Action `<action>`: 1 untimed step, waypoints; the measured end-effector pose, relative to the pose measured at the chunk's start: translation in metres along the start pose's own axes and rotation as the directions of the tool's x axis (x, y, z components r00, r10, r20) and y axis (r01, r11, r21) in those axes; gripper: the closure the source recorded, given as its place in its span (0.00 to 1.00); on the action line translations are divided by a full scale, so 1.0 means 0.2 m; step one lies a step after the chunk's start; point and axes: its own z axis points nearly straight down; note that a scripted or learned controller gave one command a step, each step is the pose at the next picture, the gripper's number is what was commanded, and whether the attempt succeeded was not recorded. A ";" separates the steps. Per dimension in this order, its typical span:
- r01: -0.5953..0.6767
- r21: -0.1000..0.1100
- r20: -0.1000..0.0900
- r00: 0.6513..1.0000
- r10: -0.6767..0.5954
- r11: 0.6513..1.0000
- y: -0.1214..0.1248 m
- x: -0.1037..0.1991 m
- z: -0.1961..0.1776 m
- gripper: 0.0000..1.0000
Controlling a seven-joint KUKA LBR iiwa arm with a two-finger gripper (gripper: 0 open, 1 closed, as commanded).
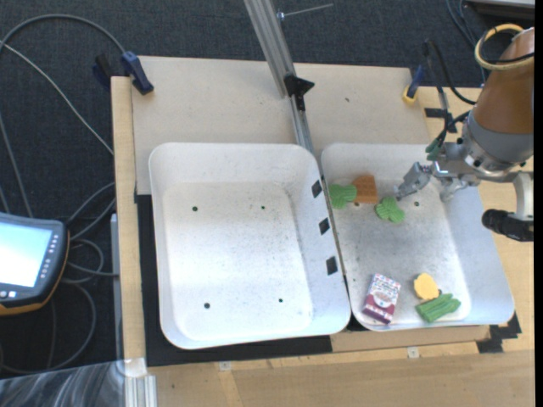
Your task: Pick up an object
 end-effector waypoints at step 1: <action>0.001 0.002 -0.001 1.000 -0.001 1.000 -0.01 0.00 0.32 0.00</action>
